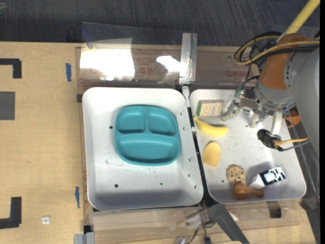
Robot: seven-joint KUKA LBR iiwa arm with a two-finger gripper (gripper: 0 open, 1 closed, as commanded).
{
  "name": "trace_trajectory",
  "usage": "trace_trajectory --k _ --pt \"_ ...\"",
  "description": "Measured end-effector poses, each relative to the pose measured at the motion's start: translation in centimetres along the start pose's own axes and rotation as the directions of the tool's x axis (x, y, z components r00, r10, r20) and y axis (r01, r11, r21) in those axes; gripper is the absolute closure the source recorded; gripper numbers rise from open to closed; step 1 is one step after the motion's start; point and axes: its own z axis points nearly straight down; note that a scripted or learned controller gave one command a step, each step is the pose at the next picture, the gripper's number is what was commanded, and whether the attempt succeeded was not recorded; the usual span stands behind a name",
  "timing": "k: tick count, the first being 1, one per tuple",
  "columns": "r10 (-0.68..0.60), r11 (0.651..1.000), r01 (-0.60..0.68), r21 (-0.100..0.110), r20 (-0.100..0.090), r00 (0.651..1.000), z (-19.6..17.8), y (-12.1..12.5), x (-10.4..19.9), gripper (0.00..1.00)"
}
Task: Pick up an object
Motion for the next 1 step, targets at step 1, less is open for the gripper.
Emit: trace_trajectory --k 1 --pt "-0.105 0.994 0.105 0.001 0.002 0.994 -0.12 -9.65 -4.17 0.0"
